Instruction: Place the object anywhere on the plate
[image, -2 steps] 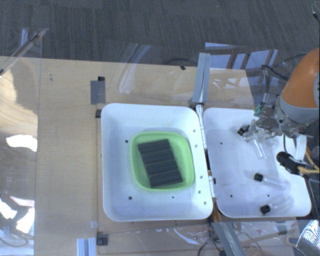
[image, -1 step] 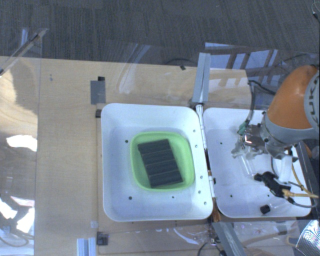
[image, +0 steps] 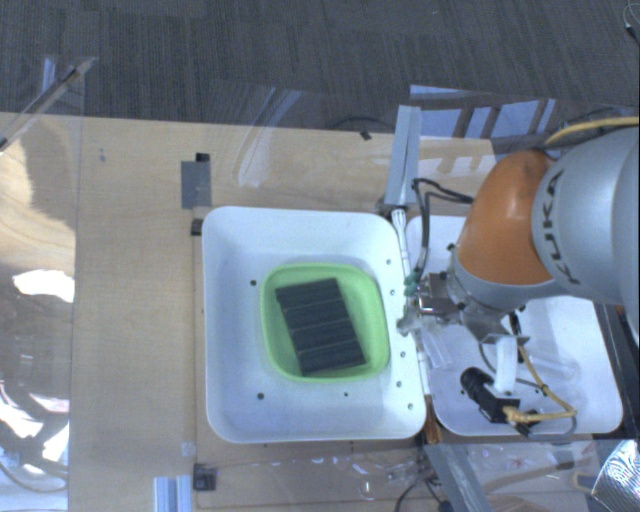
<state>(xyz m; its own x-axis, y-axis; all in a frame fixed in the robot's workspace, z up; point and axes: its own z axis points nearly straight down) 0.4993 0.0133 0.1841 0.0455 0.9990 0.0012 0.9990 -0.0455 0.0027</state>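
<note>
A dark grey ridged rectangular block (image: 320, 326) lies flat on the light green square plate (image: 274, 335), slightly turned, covering most of the plate's middle. The plate rests in the left white bin (image: 235, 300). My gripper (image: 424, 312) hangs under the orange-banded wrist (image: 510, 235), over the left edge of the right bin, just to the right of the plate and apart from the block. The wrist body hides most of the gripper from above.
The right white bin (image: 585, 385) lies under the arm. A black connector with yellow cable (image: 487, 394) dangles from the wrist over it. A grey upright post (image: 404, 155) stands behind the gap between the bins. Bare wooden bench spreads to the left.
</note>
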